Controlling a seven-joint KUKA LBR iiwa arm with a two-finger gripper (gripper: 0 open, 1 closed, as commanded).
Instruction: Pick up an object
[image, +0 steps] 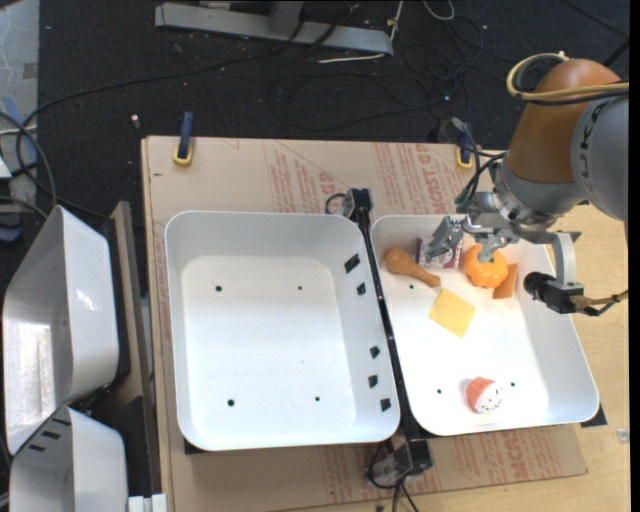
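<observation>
In the right bin (540, 385), several small items lie near the far side. A brown drumstick-shaped piece (411, 265) lies to the left. An orange round fruit (485, 271) sits by a red piece (470, 256) and an orange wedge (506, 283). A yellow block (452, 312) lies nearer the middle, and a red-and-white strawberry-like piece (484, 394) sits near the front. My gripper (468, 246) hangs open over the bin's far side. It is just above the orange fruit and the red piece, with nothing held between its fingers.
The left bin (190, 250) stands beside the right one, with a black divider strip (378, 310) between them. Both rest on a cardboard-covered bench (260, 165) with clamps at the back edge. White tubs (60, 310) stand off the bench's left side.
</observation>
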